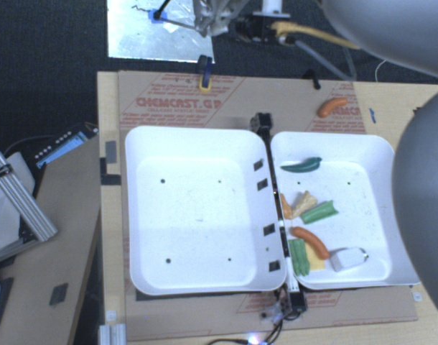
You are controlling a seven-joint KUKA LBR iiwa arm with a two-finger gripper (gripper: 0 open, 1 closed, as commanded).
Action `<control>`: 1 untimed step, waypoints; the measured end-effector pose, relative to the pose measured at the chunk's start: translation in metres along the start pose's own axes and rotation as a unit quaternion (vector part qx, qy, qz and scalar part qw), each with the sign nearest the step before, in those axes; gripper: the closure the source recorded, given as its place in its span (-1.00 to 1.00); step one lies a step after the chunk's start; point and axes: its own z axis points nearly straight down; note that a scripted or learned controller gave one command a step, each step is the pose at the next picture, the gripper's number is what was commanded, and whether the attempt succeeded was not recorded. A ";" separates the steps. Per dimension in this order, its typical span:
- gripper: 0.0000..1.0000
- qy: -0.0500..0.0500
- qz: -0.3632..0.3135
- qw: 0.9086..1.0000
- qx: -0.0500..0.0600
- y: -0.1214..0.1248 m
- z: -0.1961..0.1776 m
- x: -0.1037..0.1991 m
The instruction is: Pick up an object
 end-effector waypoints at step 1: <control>1.00 0.000 0.002 1.000 0.000 0.000 -0.026 -0.007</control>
